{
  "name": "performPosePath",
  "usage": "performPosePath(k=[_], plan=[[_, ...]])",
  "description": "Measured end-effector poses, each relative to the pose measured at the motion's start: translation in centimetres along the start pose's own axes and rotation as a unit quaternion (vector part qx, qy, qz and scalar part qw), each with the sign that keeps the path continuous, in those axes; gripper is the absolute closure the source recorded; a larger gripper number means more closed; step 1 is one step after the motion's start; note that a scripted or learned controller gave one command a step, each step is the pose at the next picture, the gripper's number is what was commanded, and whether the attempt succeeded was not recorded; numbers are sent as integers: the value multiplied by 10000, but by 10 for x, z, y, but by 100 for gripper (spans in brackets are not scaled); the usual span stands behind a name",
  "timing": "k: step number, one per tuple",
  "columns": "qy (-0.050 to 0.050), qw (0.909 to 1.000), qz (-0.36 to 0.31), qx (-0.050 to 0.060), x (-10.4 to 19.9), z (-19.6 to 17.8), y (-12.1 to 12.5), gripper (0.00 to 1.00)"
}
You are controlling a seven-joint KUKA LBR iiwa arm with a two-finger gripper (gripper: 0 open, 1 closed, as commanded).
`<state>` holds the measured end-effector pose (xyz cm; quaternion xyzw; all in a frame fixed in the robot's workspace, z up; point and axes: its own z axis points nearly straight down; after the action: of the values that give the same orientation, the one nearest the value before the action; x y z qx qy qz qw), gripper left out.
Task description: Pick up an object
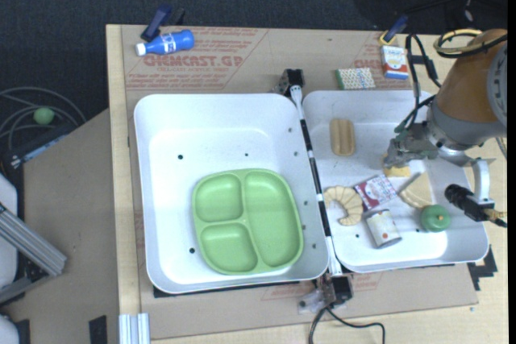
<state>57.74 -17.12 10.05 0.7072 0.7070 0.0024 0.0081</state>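
Note:
The right bin [451, 250] holds several items: a tan bun [343, 137], a croissant [348, 203], a red and white packet [376, 191], a small can [383, 227], a pale cheese wedge [416, 189] and a green apple [434, 218]. My gripper [401, 154] is low inside this bin, near its middle right. It sits directly over a small yellow piece [397, 171], just above the packet and the wedge. The grey wrist and orange band rise behind it to the right.
The left bin [161, 133] carries a green divided plate [244, 220]. On the bench behind the bins lie a blue bottle [165, 42], a patterned card [355, 78] and a small box [393, 60]. A black clamp [292, 80] sits where the bins meet.

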Motion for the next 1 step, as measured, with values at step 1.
performPosePath(k=[1], plan=[[4,10000,5,22,0,2,-2,0]])
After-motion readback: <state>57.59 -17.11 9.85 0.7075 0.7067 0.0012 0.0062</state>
